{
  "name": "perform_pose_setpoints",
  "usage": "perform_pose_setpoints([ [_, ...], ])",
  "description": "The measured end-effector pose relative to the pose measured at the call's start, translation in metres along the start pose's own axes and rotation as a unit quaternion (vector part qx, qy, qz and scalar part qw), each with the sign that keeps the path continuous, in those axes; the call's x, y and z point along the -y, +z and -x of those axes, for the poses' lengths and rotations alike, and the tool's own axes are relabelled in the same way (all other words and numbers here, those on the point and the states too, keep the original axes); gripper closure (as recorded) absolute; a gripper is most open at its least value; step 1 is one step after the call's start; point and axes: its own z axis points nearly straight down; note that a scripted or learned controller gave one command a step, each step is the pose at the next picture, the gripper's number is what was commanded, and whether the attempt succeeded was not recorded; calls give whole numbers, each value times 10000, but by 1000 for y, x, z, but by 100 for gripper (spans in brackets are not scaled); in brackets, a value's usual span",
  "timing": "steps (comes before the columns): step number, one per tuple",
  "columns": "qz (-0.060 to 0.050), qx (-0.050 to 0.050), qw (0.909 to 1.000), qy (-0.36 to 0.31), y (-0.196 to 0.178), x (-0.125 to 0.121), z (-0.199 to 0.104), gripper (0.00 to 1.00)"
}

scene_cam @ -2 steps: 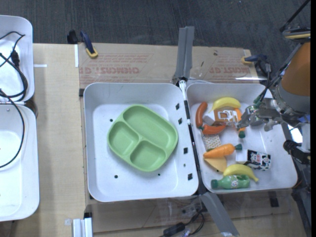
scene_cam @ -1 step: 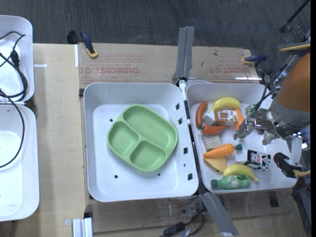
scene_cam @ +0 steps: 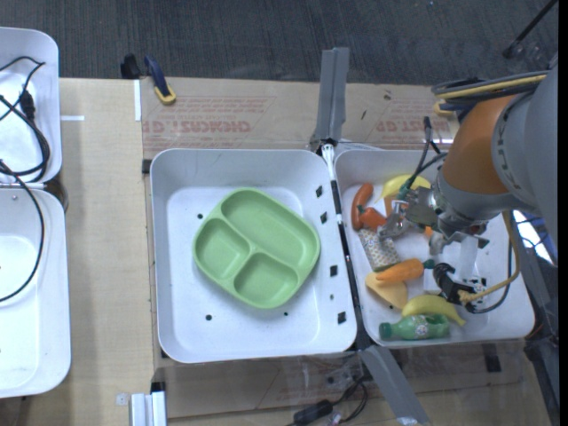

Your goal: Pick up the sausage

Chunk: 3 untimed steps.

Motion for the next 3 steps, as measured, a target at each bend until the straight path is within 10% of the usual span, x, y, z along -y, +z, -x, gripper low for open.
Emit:
perform_pose_setpoints([
  [1, 2, 4, 9994, -345, 19, -71, -22, 0],
  [2, -22, 17, 9993, -363, 13, -70, -22, 100],
  [3, 9, 10, 9968, -797, -131, -82, -72, 100],
])
